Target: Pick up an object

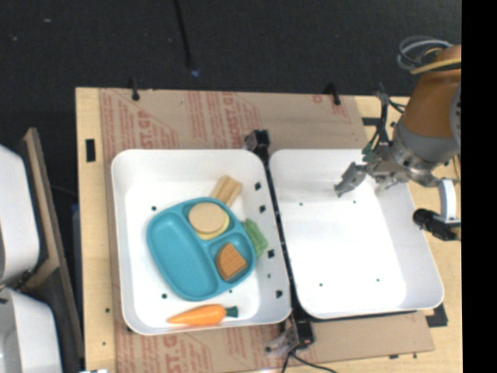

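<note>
The nearest target is the carrot (200,315), lying flat at about 6 o'clock in the left bin (124,208), close beside the front wall. A descent there could clip the rim or pin the carrot against the wall instead of closing around it. Just beyond it the blue tray (175,259) fills the bin's middle. The waffle (231,261) sits in its 4 o'clock pocket and the round cookie (210,219) in its 1 o'clock pocket. Both are low and flat (poor purchase for two fingers), so the jaws might slide over them or drag the whole tray. A green piece (257,237) pokes out at the tray's 3 o'clock edge, and a tan block (227,188) lies at its 12 o'clock, partly under the cookie; either could slip away if nudged.

Farthest off, the gripper (351,179) hovers at about 11 o'clock in the right bin (404,286), well apart from every object. Its fingers look narrow, though the view is too coarse for me to tell for certain. A grasp made where it now hangs would catch nothing.

Count: two bins, one tray, one carrot, one waffle, one cookie, one green piece, one tan block, one gripper.
</note>
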Controlling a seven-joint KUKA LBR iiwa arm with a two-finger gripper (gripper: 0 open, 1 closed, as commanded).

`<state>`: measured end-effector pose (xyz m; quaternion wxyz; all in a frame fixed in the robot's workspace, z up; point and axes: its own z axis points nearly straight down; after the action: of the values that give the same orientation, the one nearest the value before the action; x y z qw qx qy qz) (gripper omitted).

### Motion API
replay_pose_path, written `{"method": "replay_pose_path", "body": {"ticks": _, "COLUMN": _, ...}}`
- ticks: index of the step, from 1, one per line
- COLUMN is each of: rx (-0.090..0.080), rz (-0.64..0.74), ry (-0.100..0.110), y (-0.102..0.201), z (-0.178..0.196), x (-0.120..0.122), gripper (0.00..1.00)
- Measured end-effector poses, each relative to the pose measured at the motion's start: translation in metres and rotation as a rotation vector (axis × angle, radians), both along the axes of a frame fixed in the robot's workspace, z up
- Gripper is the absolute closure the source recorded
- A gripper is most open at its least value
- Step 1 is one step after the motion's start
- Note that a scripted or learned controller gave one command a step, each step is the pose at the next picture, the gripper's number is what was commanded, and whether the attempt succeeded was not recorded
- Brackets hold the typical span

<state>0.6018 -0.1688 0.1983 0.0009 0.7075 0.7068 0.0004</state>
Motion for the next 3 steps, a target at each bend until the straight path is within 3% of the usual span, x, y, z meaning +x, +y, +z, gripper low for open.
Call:
{"method": "replay_pose_path", "body": {"ticks": 1, "rx": 0.0, "rz": 0.0, "ry": 0.001, "y": -0.019, "z": 0.007, "x": 0.002, "gripper": 0.0}}
{"method": "replay_pose_path", "body": {"ticks": 2, "rx": 0.0, "rz": -0.002, "ry": 0.005, "y": -0.055, "z": -0.032, "x": 0.007, "gripper": 0.0}}
{"method": "replay_pose_path", "body": {"ticks": 3, "rx": -0.001, "rz": 0.0, "ry": 0.0, "y": -0.055, "z": -0.019, "x": 0.008, "gripper": 1.0}}
